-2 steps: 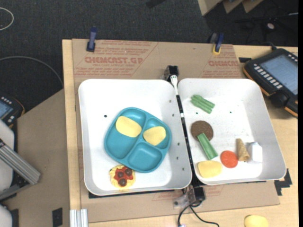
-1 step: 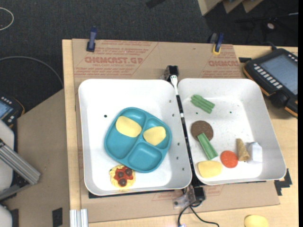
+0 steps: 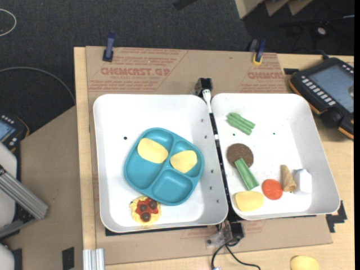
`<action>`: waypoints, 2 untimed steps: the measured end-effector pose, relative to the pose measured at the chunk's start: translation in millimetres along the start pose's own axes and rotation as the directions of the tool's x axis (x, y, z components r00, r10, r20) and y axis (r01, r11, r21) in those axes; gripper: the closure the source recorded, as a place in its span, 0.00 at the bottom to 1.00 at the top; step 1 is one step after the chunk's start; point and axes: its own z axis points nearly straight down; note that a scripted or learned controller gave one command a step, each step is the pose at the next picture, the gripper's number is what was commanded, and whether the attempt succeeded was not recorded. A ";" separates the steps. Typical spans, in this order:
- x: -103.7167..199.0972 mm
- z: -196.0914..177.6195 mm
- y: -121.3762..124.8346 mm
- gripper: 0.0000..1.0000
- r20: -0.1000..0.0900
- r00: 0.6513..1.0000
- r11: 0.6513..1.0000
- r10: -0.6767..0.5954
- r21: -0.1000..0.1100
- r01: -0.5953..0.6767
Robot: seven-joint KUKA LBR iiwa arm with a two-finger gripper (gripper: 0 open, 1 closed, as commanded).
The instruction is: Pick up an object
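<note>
Pickable objects, right bin [image 3: 315, 125]: a brown disc [image 3: 239, 152] lies flat near the bin's middle and serves as reference. A green stick [image 3: 246, 173] overlaps its lower edge and runs down-right from it. Up from the disc, apart from it, a green ridged piece [image 3: 241, 123]. Below the disc at the bin's near edge, a pale yellow lump [image 3: 248, 201], just beside the stick's lower end. Right of and below the disc: a red-orange ball [image 3: 272, 189], then a tan cone [image 3: 287, 178] and a white block [image 3: 302, 180], the last two touching. Bare white floor lies up-right of the disc, towards the far right corner. Left of the disc, across the seam, the left bin [image 3: 109, 128] holds a blue three-compartment plate [image 3: 163, 187] with a yellow piece [image 3: 152, 150] in one upper compartment and another yellow piece [image 3: 183, 161] in the next. A small yellow food toy with red spots [image 3: 145, 208] sits off the plate's lower-left rim. There is bare floor along that bin's far and left sides. Gripper spread or pressed together: cannot tell. Both bins rest on a printed cardboard sheet [image 3: 169, 66], with a blue clamp [image 3: 109, 46] and a yellow clamp [image 3: 259, 52] on its far edge. A control pendant [image 3: 329, 91] lies far right of the disc, with dark carpet [image 3: 84, 10] beyond.
</note>
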 end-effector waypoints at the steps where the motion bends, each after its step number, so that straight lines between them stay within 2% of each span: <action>1: -84.3 97.4 -4.9 1.00 -0.002 1.000 1.000 0.019 0.025 -0.019; 2: 16.3 -20.4 0.1 1.00 0.000 1.000 1.000 0.001 0.002 -0.001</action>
